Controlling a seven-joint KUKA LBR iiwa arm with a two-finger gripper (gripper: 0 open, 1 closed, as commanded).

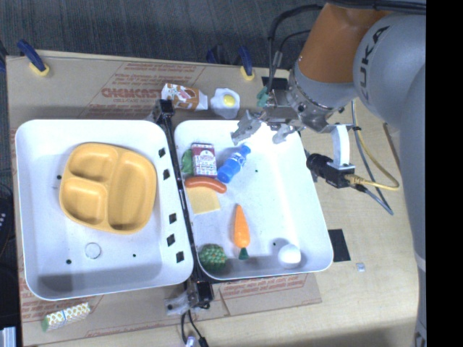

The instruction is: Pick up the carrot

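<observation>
Carrot (240, 227): lies in the right bin (304, 186), near its front; probably light, stiff, smooth; best gripped across the thick orange middle.
Neighbours: cheese slice (204, 202), broccoli (212, 256), egg (289, 254).
End effector (265, 128): open, holding nothing, above the bin's far edge.

My arm (376, 49) is running off the top and right edges, so its upper links are going unseen. My tool (264, 127) is showing two splayed fingers, but whether anything is sitting between them is too small to tell. The red carton (203, 159) is covering part of a green item (187, 163) whose kind I am not making out. The cheese slice (205, 202) is lying partly under the sausage (205, 185). The wrapper (66, 315) on the tabletop (362, 302) is reading too blurred. The label on the small box (181, 96) is staying illegible.
</observation>
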